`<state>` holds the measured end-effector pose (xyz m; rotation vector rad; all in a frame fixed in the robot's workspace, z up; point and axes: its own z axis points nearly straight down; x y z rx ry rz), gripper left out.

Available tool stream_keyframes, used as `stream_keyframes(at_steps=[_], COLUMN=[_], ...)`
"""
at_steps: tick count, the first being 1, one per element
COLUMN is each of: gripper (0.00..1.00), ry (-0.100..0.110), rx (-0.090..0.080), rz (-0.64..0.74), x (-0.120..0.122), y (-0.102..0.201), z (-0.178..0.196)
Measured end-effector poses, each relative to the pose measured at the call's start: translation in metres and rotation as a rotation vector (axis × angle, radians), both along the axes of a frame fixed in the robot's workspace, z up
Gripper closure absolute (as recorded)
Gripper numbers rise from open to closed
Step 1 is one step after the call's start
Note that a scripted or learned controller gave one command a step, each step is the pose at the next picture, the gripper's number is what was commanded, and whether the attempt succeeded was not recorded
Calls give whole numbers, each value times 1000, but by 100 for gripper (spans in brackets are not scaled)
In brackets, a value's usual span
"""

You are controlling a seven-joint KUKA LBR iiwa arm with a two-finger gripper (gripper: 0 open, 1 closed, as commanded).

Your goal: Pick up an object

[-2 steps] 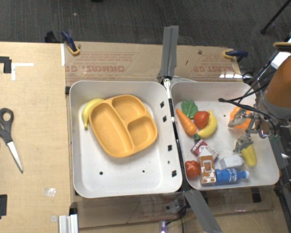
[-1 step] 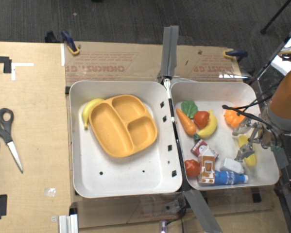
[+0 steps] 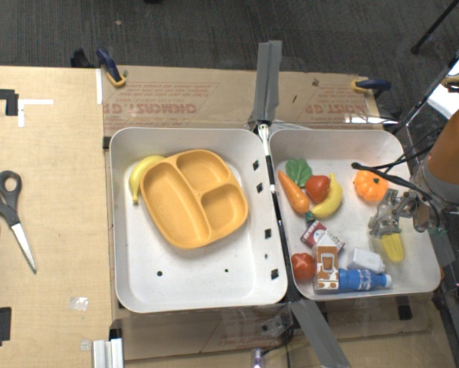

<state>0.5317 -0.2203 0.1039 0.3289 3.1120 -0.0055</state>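
My gripper (image 3: pixel 384 219) hangs low over the right side of the right bin (image 3: pixel 421 278). It is just above a yellow corn cob (image 3: pixel 393 247) and just below an orange fruit (image 3: pixel 369 185). Nothing shows held in it. Further left in this bin lie a carrot (image 3: pixel 294 192), a red tomato (image 3: pixel 317 187), a small banana (image 3: pixel 331 199) and a green leafy piece (image 3: pixel 296 169). Along the front lie a red-and-white box (image 3: pixel 321 236), another red fruit (image 3: pixel 303 264), a carton (image 3: pixel 326 271), a white block (image 3: pixel 365 260) and a blue bottle (image 3: pixel 361 280).
The left bin (image 3: pixel 137 282) holds a yellow divided plate (image 3: pixel 195 198) with a banana (image 3: pixel 140 175) against its left side. Scissors (image 3: pixel 11 215) lie on the wooden bench at far left. Black cables (image 3: pixel 386 167) cross the right bin's back right corner.
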Motion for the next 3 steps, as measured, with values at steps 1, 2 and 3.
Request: stream_keyframes(at_steps=[1,2,3], gripper=[100,0,0], ry=[5,7,9], rx=[5,5,7], rz=[-305,-305,-436], x=[59,58,24], y=[-1,-1,-1], z=[-10,-10,-12])
